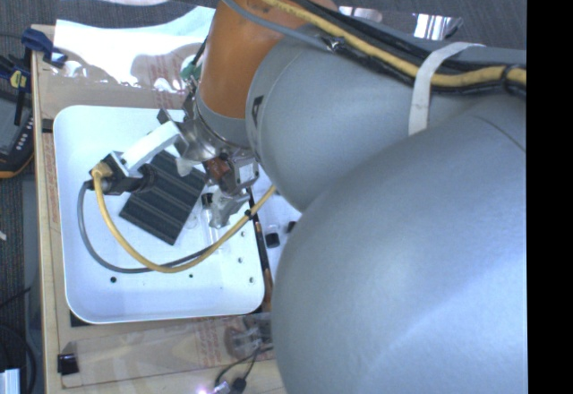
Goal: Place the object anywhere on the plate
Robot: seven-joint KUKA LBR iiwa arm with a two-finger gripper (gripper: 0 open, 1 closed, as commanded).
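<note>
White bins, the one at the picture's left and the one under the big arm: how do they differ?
The left bin lies almost wholly in view; the right bin shows just a sliver beside the grey arm. The hand hangs above the left bin, not the right bin. Both are white and sit side by side.

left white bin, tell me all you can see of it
The white bin is a shallow tray with rounded corners and a low raised rim, smooth like plastic. A few small dark dots mark its floor. It lies flat on the pale wooden bench. The grey arm covers its right edge, and the tool hangs over its right half; whether it touches the floor cannot be told.
</note>
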